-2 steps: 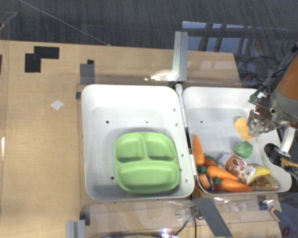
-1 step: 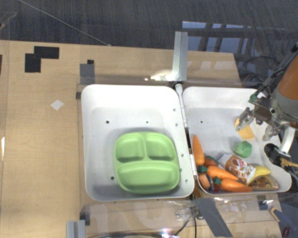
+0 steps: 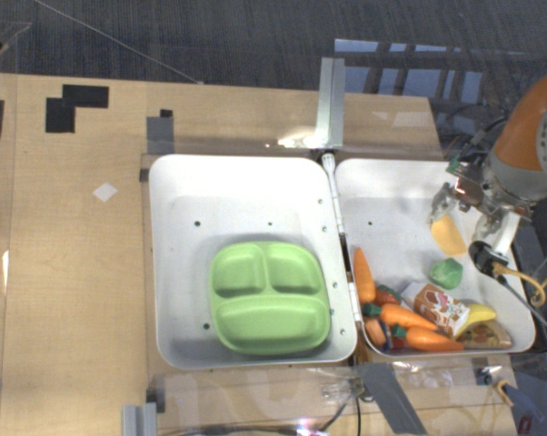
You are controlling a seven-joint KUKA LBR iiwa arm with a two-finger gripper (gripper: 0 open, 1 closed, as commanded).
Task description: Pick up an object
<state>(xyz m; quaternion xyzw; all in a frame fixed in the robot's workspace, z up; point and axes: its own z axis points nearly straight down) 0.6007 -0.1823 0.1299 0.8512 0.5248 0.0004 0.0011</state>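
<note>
1. Objects for picking lie in the right bin [image 3: 382, 184], heaped mostly along its near edge and lower left corner
2. I see several carrots [image 3: 410, 317] there: one stands almost upright against the divider between the bins, others lie crosswise at the bottom, touching one another
3. Just beside them I make out a printed snack packet [image 3: 442, 308], with a yellow banana-like piece [image 3: 479, 315] touching its right end
4. A small green lump [image 3: 446, 272] sits a little above that heap, apart from the carrots
5. A pale orange-yellow piece [image 3: 449, 235] lies higher up in the same bin, near the right wall, directly below the pincer
6. My pincer [image 3: 457, 200] hangs over the upper right part of the right bin, close above that orange-yellow piece; at this angle I cannot tell how its jaws stand, and I see nothing clearly caught in it
7. The arm [image 3: 528, 148] enters from the right, its orange band showing above the grey wrist, with a cable looping down beside the bin's right wall
8. In the left bin [image 3: 192, 198] I see a green divided tray [image 3: 270, 296], lying flat toward the near side, with three compartments
9. Both bins sit side by side on the wooden desk [image 3: 64, 271], touching along a metal divider
</note>
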